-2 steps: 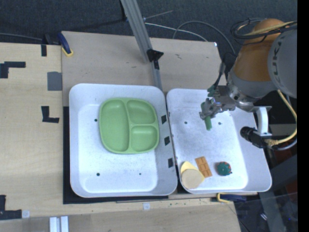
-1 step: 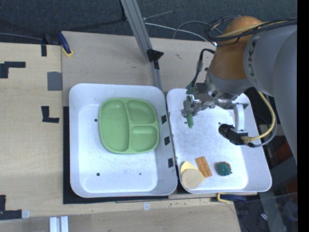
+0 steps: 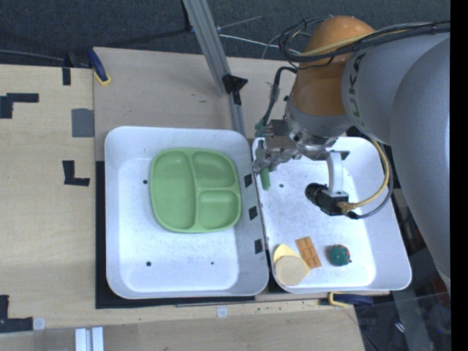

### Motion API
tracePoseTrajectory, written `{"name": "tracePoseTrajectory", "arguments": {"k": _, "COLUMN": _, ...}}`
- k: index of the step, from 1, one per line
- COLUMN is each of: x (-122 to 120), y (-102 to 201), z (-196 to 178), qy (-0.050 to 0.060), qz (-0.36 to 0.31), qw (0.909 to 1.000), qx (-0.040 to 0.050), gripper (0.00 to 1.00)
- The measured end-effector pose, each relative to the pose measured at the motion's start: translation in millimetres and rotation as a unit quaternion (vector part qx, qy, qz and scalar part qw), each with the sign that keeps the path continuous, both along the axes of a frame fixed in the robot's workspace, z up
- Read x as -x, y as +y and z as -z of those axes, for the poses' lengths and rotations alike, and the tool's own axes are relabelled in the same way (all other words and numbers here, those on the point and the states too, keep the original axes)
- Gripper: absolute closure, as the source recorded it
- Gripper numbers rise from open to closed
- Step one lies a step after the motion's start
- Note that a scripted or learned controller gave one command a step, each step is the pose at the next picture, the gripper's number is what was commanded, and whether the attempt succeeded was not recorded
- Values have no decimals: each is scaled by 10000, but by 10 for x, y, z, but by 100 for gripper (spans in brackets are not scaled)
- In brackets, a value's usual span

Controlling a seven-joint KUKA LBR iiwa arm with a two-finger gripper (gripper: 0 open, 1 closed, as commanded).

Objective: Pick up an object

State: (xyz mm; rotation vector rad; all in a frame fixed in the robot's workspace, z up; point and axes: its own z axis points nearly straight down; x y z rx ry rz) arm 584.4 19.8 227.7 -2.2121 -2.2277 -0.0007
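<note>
My gripper [image 3: 265,167] hangs over the left edge of the right bin [image 3: 384,258], close to the wall between the two bins. A small narrow green object [image 3: 263,179] sticks out below the fingertips and looks pinched between them. At the near end of the right bin lie a pale yellow rounded piece [image 3: 288,266], an orange waffle-patterned block [image 3: 308,251] and a small teal ball [image 3: 338,254]. A green divided plate [image 3: 196,189] rests in the left bin [image 3: 121,218].
The grey arm with its orange band [image 3: 333,57] covers the far right of the view. A black connector on a yellow cable [image 3: 325,197] hangs over the right bin. A slanted metal bar [image 3: 208,39] stands behind the bins.
</note>
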Motion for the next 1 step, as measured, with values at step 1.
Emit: {"name": "tracePoseTrajectory", "arguments": {"k": 1, "x": -73, "y": 578, "z": -77, "qy": -2, "qz": -5, "qw": 10000, "qx": -1, "gripper": 100}}
